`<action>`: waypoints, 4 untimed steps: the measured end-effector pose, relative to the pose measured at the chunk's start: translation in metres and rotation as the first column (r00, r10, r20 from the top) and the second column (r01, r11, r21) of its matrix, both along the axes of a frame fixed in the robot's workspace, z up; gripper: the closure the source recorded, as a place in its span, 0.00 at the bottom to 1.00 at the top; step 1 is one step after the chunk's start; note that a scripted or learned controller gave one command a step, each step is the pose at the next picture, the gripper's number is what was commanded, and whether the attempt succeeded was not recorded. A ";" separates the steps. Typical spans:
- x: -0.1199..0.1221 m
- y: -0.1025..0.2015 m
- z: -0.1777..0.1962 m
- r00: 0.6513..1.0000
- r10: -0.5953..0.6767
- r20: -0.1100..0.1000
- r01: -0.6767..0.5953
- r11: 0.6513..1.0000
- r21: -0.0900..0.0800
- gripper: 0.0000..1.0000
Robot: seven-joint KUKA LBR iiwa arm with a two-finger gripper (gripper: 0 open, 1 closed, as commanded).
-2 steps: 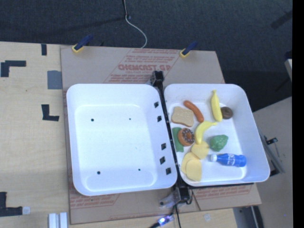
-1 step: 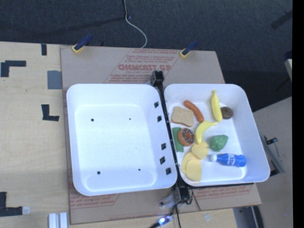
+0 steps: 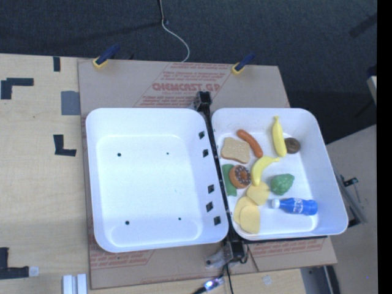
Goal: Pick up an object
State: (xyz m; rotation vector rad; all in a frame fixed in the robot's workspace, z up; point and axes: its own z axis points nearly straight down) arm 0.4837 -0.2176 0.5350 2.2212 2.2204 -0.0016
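Right bin [image 3: 324, 164], toy food clustered against its left wall (all plastic): two yellow bananas [image 3: 278, 136], one orange sausage [image 3: 250, 142], one bread slice [image 3: 235, 150], one doughnut [image 3: 239, 176], one blue-capped bottle [image 3: 295, 206] near the front edge. Left bin [image 3: 104, 182] alongside.

From my remote station I log: a light wooden bench [image 3: 37, 182] with black tape marks [image 3: 61, 146] near its left edge; a brown cardboard sheet [image 3: 177, 84] clamped at its far corners by two yellow-and-blue clips [image 3: 105, 56]; dark blue carpet [image 3: 275, 17] beyond; a thin cable [image 3: 174, 35] trailing across it.
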 end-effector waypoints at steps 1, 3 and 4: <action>0.000 0.002 0.000 1.000 -0.001 0.000 0.001 1.000 0.000 1.00; 0.000 0.009 0.000 1.000 -0.001 0.000 0.001 1.000 0.000 1.00; 0.000 0.008 0.000 1.000 0.000 0.000 0.000 1.000 -0.001 1.00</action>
